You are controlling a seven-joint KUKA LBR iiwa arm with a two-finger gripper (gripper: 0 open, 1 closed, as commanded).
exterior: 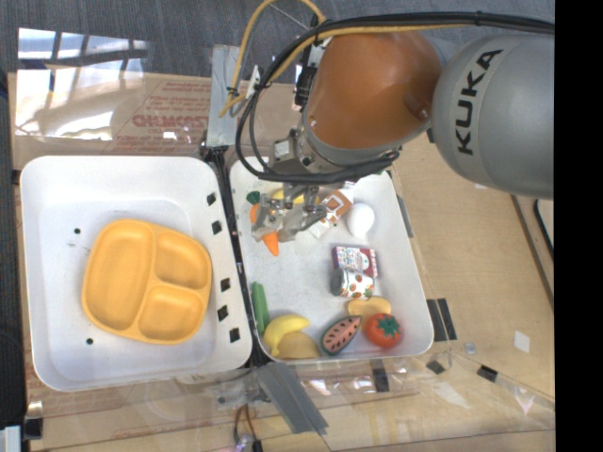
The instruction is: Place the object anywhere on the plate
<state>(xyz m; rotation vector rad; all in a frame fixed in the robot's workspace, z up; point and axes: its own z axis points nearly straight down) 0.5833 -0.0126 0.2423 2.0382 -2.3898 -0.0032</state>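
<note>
A yellow divided plate (146,279) lies in the left bin (47,186). My gripper (286,213) hangs low over the upper left part of the right bin (415,281), under the orange wrist band. An orange toy carrot (271,244) lies just below it, and another orange piece (254,214) with a green top sits at its left side. A small white and orange carton (335,205) lies right beside the gripper. I do not see any object lifted clear of the bin floor.
The right bin also holds a white egg (360,218), a printed carton (353,269), a green cucumber (259,301), a banana (285,326), a watermelon slice (341,334) and a tomato (382,330). A ridge (229,252) divides the bins.
</note>
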